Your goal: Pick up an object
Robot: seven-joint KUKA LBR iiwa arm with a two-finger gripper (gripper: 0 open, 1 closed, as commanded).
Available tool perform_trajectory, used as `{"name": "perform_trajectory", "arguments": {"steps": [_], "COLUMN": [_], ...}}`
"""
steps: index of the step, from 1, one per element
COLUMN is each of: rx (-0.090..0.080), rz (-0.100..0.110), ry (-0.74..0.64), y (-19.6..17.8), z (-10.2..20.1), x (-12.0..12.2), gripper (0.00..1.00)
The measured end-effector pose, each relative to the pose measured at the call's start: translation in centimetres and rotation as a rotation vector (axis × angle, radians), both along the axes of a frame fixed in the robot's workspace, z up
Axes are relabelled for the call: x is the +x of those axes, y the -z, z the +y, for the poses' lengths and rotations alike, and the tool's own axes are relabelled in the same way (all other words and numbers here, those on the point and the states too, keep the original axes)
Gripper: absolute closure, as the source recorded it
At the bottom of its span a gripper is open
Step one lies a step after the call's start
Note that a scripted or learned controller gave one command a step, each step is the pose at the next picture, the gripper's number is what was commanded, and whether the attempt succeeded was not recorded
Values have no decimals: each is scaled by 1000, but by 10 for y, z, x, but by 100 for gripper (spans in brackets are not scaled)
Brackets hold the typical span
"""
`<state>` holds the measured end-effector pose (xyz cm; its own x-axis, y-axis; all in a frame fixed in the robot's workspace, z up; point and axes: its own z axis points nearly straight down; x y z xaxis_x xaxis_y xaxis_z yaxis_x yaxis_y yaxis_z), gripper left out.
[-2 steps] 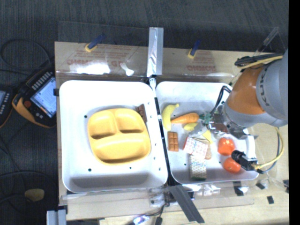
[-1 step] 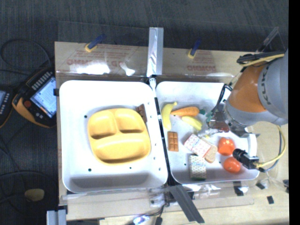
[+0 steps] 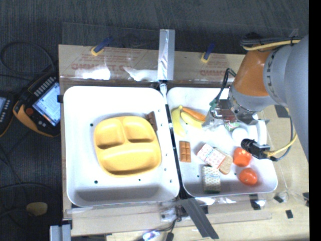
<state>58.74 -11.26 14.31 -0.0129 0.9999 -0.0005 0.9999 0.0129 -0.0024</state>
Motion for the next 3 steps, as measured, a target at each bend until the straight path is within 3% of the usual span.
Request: {"name": "perform_trajectory", "arguments": {"steps": [1,2,3], "rx": [-3,6,-6], "rz": [-12,-14,1], "ry": [4,-5,272], "y": [53,52,55], "z": [-52,-43,-20], "x": [29,32,57], "gripper": [100,0,0]}}
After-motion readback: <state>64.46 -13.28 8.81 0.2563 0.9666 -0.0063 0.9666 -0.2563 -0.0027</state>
